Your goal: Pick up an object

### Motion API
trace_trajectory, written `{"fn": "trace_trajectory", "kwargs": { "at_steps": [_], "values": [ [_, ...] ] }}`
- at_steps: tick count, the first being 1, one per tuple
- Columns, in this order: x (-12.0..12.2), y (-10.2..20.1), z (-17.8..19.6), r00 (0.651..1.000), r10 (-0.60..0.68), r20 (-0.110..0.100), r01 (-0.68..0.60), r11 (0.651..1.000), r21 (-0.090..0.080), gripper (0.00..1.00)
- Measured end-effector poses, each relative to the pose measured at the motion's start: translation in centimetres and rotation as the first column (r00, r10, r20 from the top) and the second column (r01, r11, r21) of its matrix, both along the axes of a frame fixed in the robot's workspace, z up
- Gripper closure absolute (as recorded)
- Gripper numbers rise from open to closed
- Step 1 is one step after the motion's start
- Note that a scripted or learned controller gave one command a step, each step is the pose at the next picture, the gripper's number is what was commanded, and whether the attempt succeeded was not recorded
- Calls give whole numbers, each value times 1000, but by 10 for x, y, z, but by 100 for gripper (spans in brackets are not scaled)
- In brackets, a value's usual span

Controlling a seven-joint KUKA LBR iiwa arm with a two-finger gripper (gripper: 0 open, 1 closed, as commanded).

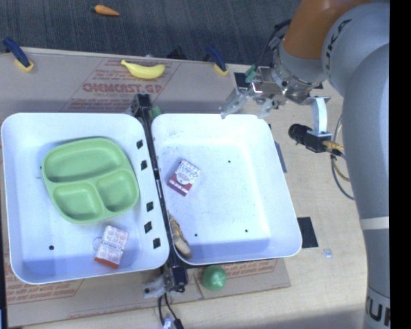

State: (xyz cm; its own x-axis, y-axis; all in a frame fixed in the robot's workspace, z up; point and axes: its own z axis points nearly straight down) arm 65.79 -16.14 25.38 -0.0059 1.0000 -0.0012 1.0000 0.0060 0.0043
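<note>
While the left bin (14,184) carries a green divided plate (90,178) in its middle, a small red-and-white packet (111,245) lies near that bin's front edge, just below the plate and apart from it. Behind the bins, a yellow banana (143,68) rests on the cardboard sheet (89,88) covering the bench, and a small orange carrot-like piece (107,9) lies farther back on the dark floor. Black clips run along the seam between the two bins. The right bin (260,204) holds a second red-and-white packet (183,177) towards its left side, and a brownish item (179,238) sits at its front-left corner. A green ball (214,277) rests on the cardboard just in front of this bin. Above the right bin's back-right corner hangs the tool (250,100); whether it is released or clenched I cannot tell.
</note>
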Motion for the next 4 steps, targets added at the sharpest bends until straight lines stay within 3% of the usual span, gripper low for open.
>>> {"fn": "trace_trajectory", "kwargs": {
  "at_steps": [1,2,3,4],
  "values": [
    [-1,-39,-4,1000,-2,-5,2,1000,1,0],
    [-58,-45,-162,1000,-1,-8,1,1000,1,0],
    [-32,-23,-30,1000,-1,-2,1,1000,0,0],
    [-8,-43,-141,1000,0,-11,0,1000,2,0]
  ]
}}
